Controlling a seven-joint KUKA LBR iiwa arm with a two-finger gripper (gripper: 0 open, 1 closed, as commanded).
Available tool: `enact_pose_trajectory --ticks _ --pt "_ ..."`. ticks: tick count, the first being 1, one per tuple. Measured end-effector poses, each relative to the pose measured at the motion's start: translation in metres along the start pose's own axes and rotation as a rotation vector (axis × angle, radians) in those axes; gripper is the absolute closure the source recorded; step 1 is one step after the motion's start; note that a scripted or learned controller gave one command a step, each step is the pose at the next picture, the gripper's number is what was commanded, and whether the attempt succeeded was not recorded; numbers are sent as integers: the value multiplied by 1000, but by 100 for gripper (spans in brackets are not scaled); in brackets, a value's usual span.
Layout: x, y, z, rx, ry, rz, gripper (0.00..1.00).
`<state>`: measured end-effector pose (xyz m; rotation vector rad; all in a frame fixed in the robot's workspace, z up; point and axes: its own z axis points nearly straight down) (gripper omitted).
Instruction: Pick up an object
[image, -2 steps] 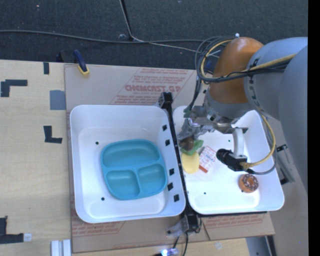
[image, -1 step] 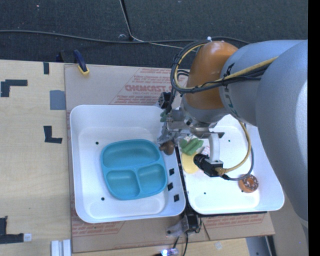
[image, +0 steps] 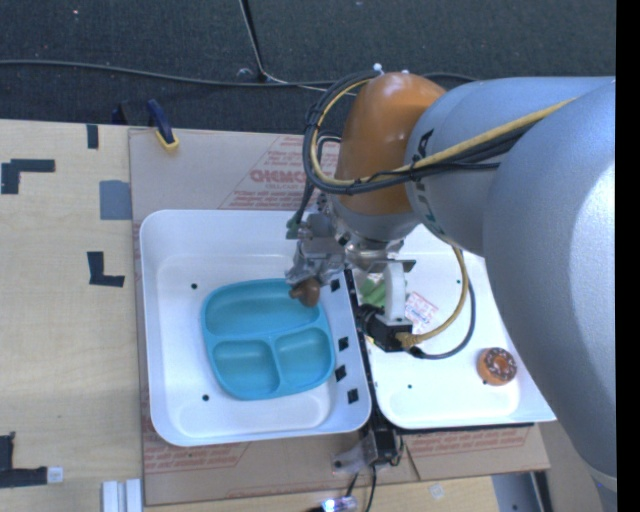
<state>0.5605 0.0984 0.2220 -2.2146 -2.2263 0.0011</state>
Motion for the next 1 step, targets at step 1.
enact_pose_trajectory --ticks 1 --pt "-2 0 1 1 -1 2 0"
